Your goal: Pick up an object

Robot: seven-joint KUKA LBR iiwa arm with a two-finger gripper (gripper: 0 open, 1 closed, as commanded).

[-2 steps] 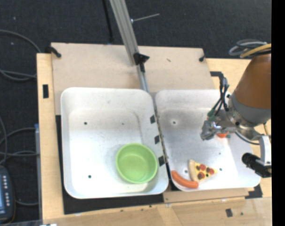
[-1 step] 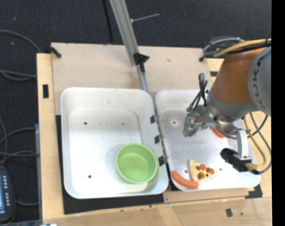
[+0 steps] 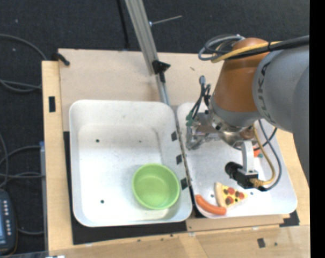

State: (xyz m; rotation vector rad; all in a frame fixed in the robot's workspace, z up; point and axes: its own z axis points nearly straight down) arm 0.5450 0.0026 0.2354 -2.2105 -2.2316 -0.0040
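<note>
A green bowl (image 3: 156, 185) stands upright in the near right corner of the left bin (image 3: 98, 122). In the right bin (image 3: 283, 195), a toy pizza slice (image 3: 228, 194) lies near the front edge, and an orange sausage (image 3: 210, 206) sits just left of and in front of it. My gripper (image 3: 196, 137) hangs over the left side of the right bin, close to the wall between the bins and well behind the pizza slice. The wrist and cables hide its tips. Nothing shows between them.
The big orange and grey arm (image 3: 245, 85) covers the back of the right bin. A slanted metal pole (image 3: 146, 39) rises from behind the bins. Cables lie on the dark floor at left.
</note>
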